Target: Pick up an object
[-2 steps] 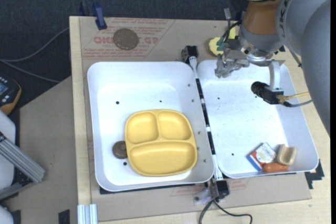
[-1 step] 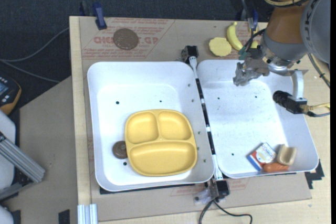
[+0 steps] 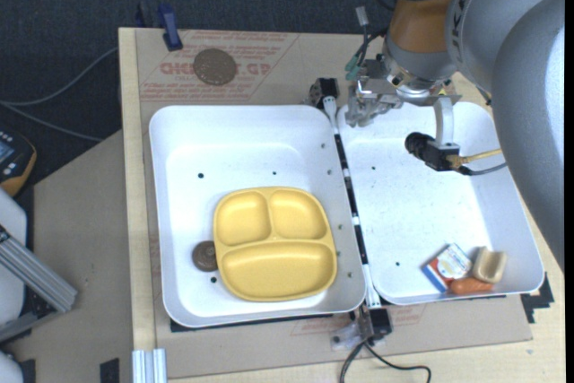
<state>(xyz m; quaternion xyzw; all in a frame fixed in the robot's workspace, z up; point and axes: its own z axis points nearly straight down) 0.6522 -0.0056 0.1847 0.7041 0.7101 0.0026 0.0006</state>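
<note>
Found the gripper [image 3: 375, 103] poised over the far-left corner of the right bin [image 3: 404, 220], close to the divider between the two bins. Saw nothing beneath it. Could not tell whether released or clenched.

Counted three small candidates huddled in the near-right corner of that bin, well apart from the gripper: a small printed carton [image 3: 448, 264], a beige block [image 3: 491, 264] just beside it, and an orange piece [image 3: 466, 286] along the near edge, touching or nearly touching both. Judged all three light. Judged the carton thin-walled and liable to crush, best taken across its narrow sides. Judged the block firmer and the easiest grip, though crowded by the bin's wall. Could not make out what the orange piece was.

Noted in the left bin [image 3: 224, 148] a yellow divided plate [image 3: 273, 242] lying flat toward the near edge, with a brown disc [image 3: 204, 256] against its left rim. Judged the plate stiff, smooth and too broad to span, so to be pinched only at a rim or a divider ridge, with a risk of slipping. Judged the disc too flat to grip easily.
</note>
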